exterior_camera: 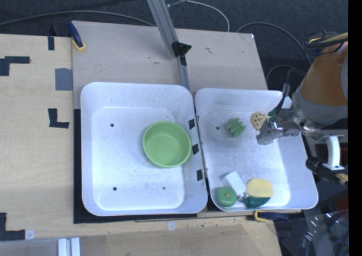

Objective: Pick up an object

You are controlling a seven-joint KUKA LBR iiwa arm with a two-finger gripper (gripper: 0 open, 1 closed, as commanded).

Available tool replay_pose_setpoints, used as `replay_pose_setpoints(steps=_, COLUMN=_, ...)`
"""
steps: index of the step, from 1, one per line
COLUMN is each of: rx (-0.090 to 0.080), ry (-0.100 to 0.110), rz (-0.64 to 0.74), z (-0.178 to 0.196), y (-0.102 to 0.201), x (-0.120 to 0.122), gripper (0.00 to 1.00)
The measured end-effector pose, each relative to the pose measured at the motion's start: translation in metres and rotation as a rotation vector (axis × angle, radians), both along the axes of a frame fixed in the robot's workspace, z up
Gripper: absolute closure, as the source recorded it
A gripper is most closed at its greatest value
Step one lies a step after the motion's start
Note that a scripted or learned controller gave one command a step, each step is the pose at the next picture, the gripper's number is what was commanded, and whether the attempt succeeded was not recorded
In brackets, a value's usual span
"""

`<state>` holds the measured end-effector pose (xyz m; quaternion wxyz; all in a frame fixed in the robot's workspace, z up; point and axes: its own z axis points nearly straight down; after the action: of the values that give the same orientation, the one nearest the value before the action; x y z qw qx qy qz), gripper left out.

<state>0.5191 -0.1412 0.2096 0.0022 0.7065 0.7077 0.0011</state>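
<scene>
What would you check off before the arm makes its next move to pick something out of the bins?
1. Gripper is over a bin: ok, it hangs above the right bin, near its far right side.
2. Nothing already between its fingers: cannot tell, the view is too small there.
3. A target is close: ok, the tan cookie-like piece lies just beside the gripper, and the small green toy a little further left.
4. Target stands free: ok, both lie apart from each other.
5. Near-corner cluster: not ok, the green round piece, white block and yellow piece crowd together.
</scene>
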Motion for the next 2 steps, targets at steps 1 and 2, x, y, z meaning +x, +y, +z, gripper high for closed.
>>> replay_pose_setpoints(steps=1, rx=0.0, ry=0.0, rz=0.0, z=0.053, y=0.0, x=0.001, gripper=1.0)
replay_pose_setpoints(steps=2, rx=0.002, ry=0.006, rz=0.005, z=0.038, y=0.052, x=0.031, gripper=1.0)
